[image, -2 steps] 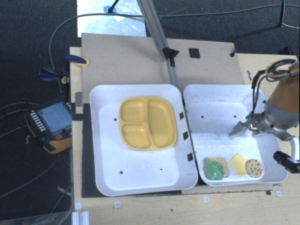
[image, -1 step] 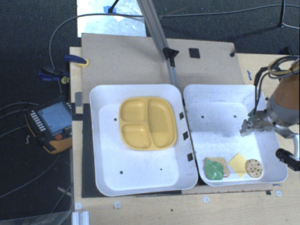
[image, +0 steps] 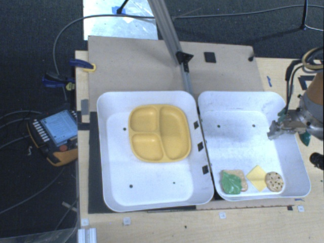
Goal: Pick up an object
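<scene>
Three small food toys lie along the front edge of the right bin: a green leafy piece on toast, a yellow cheese slice and a round speckled cookie. My gripper hangs at the right bin's right rim, up and to the right of these toys and well apart from them. Nothing shows between its fingers.
The left bin holds a yellow divided plate in its upper middle. A grey pole slants down to the gap between the bins. Cables and a handheld device lie on the floor at left.
</scene>
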